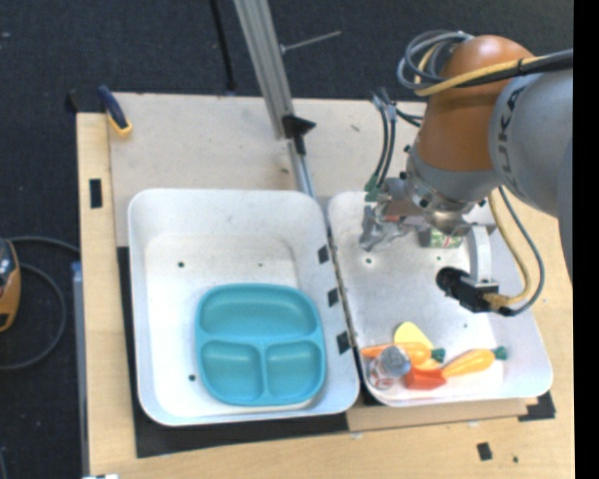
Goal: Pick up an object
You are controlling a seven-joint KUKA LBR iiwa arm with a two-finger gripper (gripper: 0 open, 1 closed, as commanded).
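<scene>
Objects for picking lie clustered at the near edge of the right bin: a yellow piece, an orange carrot-shaped toy, a red piece and a small clear, roundish item, all touching or just beside one another. A grey arm with an orange band reaches in from the right, and its pincer hangs over the far left part of that same bin, above bare white floor and well apart from the cluster. Its metal tips point downward, but whether they are spread or closed I cannot tell — they blur together against the bin, and nothing can be seen between them. The left bin holds a teal divided tray. A slanted metal post rises from the surface behind the bins. The main risk, judged from this layout, is a closure on nothing: a descent from here would meet bare plastic. A second risk lies in the crowding — a grasp into the pile may nudge neighbours, pinch two pieces together, or push them against the bin's low wall. Rounded toys may also squirt out from a closing grip. Loose cables hang beside the wrist and might drag over the pile.
</scene>
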